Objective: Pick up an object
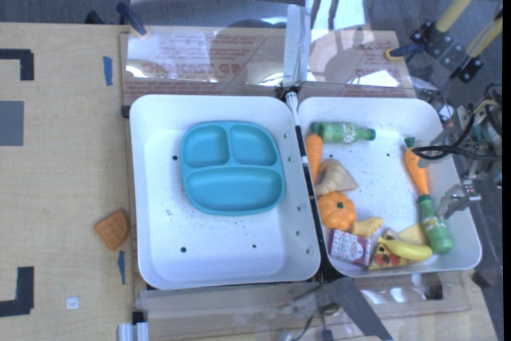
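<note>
Gripper sits at the right edge of the right bin, approx. over the rim, just beside the top of a green bottle lying along that edge. It is small and partly lost in cables, so can't tell if the jaws are spread or pressed together, and nothing is seen pinched between them. Contact w/ the bottle can't be judged.

All pickable toys are in the right bin:
- second green bottle lying flat near the far edge, w/ a pale label, text too small to read
- orange carrot along the left edge, beige cone piece just beside it
- another carrot near the right edge, above the green bottle
- orange pumpkin nearer the left edge, towards the near side
- red carton at the near edge, print on its face not legible
- banana towards the near right corner, touching the green bottle's base

Left bin holds a blue divided plate, approx. centre.

On the surface, left of the left bin, lies a brown waffle piece. Clear sheet behind the bins carries reddish print, unreadable.
</note>
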Tool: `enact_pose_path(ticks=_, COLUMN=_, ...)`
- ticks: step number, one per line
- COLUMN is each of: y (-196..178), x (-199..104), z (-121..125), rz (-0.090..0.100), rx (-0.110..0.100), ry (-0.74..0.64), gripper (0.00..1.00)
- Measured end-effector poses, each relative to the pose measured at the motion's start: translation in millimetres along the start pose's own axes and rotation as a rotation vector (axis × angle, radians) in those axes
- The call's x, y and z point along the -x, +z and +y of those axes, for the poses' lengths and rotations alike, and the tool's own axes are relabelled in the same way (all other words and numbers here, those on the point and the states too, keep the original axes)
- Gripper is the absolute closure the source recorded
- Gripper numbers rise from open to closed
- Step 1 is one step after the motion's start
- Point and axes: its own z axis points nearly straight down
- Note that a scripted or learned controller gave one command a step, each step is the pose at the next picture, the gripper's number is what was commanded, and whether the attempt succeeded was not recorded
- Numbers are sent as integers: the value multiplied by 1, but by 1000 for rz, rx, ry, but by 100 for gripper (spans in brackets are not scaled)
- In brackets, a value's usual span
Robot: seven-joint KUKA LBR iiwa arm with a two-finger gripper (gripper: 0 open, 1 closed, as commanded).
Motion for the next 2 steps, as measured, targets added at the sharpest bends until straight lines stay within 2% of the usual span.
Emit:
enact_pose_path(ticks=1, y=115, x=42, z=-15, rz=12, rx=3, ry=108, gripper=0)
enact_pose_path(ticks=2, y=192, x=100, z=-62, rz=-3, rx=-1, ry=68, gripper=0)
